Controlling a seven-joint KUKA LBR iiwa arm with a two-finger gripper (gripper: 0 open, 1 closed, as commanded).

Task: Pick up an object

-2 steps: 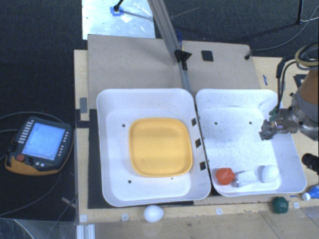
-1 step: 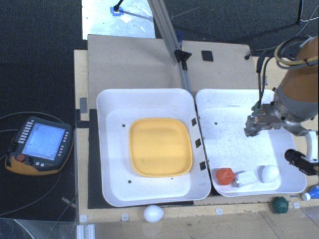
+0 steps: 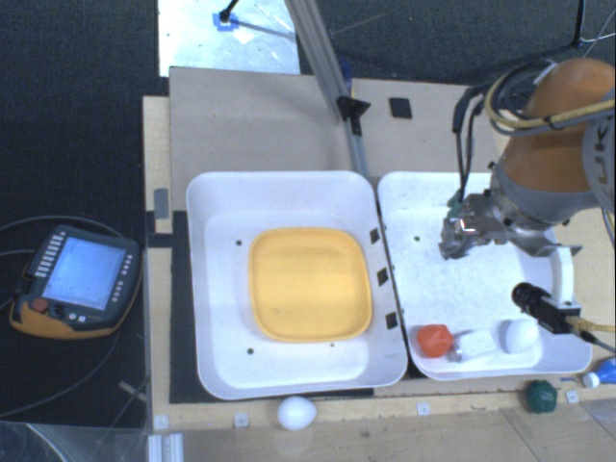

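In the right bin (image 3: 414,210) my gripper (image 3: 459,238) hangs over the bare middle of the floor, pointing down. Along that bin's front wall lie a red object (image 3: 433,340), a small clear-and-white piece (image 3: 472,346) and a white ball (image 3: 520,335). They sit well in front of the gripper and apart from it. I see nothing under or in the gripper. A square yellow plate (image 3: 310,283) lies flat in the middle of the left bin (image 3: 217,258).
A white egg-like object (image 3: 296,413) lies on the bench in front of the left bin. A green ball (image 3: 540,396) and a blue item (image 3: 603,374) sit outside the right bin's front corner. A teach pendant (image 3: 77,279) rests far left. A metal pole (image 3: 322,46) slants behind the bins.
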